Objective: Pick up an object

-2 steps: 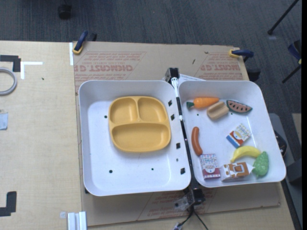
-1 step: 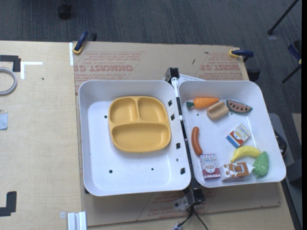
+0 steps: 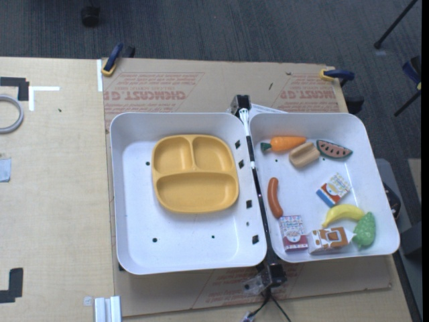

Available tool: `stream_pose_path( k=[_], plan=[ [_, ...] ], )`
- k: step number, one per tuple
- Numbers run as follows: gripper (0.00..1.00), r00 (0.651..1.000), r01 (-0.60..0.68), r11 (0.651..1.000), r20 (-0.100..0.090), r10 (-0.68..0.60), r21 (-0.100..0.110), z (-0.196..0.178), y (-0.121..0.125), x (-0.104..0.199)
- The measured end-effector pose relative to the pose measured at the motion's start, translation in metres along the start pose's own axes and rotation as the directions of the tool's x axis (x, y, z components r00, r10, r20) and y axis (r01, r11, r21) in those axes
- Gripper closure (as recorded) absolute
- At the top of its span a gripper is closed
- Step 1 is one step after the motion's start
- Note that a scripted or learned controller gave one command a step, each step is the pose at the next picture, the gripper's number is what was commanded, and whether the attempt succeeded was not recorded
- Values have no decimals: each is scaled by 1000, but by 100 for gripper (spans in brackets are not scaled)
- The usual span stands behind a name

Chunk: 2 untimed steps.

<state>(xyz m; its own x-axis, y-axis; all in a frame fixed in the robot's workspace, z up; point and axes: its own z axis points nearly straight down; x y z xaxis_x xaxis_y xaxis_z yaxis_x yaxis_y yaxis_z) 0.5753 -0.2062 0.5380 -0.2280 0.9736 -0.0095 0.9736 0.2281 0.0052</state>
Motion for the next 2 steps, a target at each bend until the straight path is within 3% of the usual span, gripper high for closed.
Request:
stream_pose_path(
  k=[1, 2],
  plan=[
    [0, 824, -567, 824, -3, 567, 9, -5, -64, 31],
    [0, 725, -689, 725, -2, 689, 9, 30, -84, 67]
  ],
)
